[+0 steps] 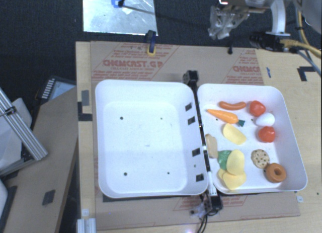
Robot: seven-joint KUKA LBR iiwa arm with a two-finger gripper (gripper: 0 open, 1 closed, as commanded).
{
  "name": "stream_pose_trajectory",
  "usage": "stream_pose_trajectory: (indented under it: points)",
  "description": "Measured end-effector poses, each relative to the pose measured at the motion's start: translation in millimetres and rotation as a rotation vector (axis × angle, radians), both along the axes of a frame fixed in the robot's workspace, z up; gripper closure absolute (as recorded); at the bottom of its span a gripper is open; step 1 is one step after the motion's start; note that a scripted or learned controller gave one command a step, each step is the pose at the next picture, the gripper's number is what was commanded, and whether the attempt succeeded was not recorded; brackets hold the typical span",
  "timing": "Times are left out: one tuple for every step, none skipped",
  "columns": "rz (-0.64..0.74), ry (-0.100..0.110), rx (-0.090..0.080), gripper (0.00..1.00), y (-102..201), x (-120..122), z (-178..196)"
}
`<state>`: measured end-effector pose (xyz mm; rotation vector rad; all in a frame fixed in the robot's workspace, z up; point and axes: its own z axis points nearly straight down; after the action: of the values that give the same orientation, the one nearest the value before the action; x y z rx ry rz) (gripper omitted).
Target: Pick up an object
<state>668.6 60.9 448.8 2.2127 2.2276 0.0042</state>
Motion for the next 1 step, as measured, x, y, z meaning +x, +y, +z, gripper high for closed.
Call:
stream_pose_trajectory:
  points:
    - [0.000,0.000,0.000,1.00,28.6,-0.1,8.2]
